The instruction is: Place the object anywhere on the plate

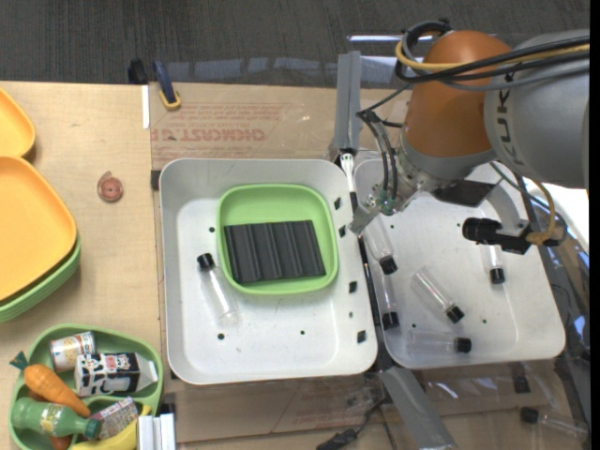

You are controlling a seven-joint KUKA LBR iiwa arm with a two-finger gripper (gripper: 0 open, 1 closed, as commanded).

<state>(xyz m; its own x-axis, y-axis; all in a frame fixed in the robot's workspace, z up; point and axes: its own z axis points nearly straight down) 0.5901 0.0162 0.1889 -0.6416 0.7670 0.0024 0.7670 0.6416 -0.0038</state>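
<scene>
Vial (pixel 380 249) just beside the hand (pixel 385 201): hovered, grip impossible to tell; approach stage, needed descent and grasp before crossing to plate (pixel 272 194) well apart.

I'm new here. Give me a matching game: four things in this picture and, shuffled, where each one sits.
1 green square plastic plate
2 dark grey ribbed slab
3 small pink round disc
4 orange toy carrot

A in the round green bowl
B on the bare wooden bench
C in the left white bin
D on the green plate

Pairs: 1-C, 2-D, 3-B, 4-A.
</scene>
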